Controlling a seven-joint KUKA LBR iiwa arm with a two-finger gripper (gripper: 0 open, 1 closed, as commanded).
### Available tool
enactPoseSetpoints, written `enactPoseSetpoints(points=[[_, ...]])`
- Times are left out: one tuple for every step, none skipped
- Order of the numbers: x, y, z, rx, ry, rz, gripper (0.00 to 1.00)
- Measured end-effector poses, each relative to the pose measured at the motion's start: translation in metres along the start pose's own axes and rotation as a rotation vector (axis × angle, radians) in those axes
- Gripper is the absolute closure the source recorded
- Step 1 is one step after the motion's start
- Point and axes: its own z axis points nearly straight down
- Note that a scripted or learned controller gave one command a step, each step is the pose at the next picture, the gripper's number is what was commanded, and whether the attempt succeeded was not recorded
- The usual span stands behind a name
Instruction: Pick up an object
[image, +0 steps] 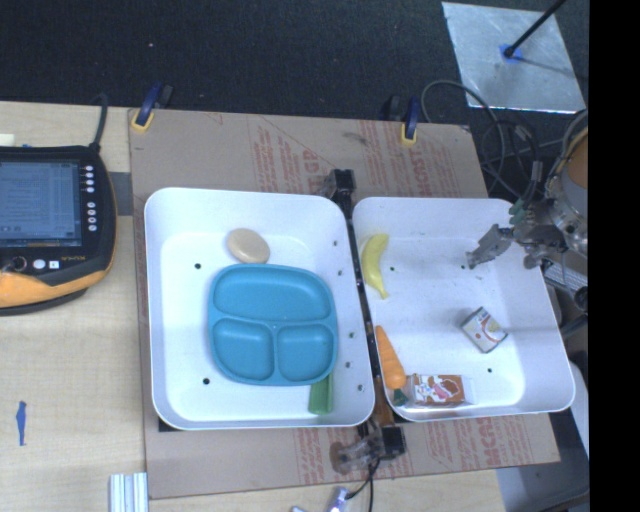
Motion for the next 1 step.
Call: enactPoseSetpoints(points=[[-0.0273, -0.0493, 0.1053, 0.002, -0.001, 0.000, 0.00]])
